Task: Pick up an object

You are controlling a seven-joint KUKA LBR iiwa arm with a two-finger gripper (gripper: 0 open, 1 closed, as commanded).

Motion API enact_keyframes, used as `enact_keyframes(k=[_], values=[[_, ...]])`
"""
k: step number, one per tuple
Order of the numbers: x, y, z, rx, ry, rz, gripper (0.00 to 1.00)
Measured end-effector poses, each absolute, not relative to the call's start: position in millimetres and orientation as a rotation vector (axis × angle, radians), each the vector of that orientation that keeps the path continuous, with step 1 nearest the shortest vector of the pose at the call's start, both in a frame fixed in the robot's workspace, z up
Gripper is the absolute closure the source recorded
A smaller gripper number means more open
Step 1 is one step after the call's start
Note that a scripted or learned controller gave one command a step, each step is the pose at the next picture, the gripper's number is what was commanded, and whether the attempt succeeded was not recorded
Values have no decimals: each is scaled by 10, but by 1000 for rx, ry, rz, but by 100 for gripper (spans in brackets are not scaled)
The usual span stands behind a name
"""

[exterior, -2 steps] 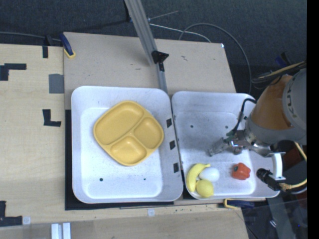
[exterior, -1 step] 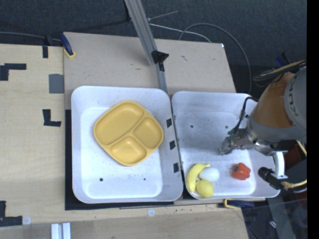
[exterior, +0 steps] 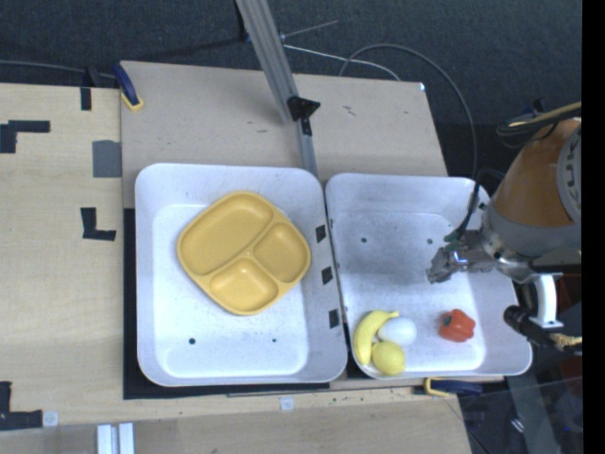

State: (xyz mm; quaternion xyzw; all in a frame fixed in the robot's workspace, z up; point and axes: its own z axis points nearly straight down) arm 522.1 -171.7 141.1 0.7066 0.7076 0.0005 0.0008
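The gripper [exterior: 442, 269] hangs low over the right-hand bin [exterior: 397, 197], near its right wall, and from this slanted view I can't tell how it is set; it is a small dark-grey cluster against the speckled white floor, with nothing visible in it. The arm [exterior: 539, 197] reaches in over the bin's right rim, its orange band bulking above the wrist, which explains why the tool sits on that side of the bin.

Nearest to it, toward the front, lies a small red object [exterior: 458, 325] (a pepper or strawberry toy, I'd guess), standing apart from everything else. That isolation makes it the easy candidate, in my judgement. Farther left, packed into the front-left corner, 3 pieces touch: a banana [exterior: 370, 329], a white egg-like ball [exterior: 398, 331] and a lemon [exterior: 388, 357]. Crowded against the wall like that, they look harder to close on cleanly.

Across the divider, the left bin [exterior: 161, 348] carries a yellow 3-compartment plate [exterior: 244, 252], lying flat and turned at an angle, well apart from the tool. Nothing has been lifted yet; the pick remains to be made.
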Motion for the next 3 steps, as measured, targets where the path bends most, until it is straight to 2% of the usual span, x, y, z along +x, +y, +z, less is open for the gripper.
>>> enact_keyframes(k=[2, 3], values=[[5127, -1689, 2604, 2215, 2220, 4, 100], [5112, -1261, 2572, 2217, 2228, 0, 100]])
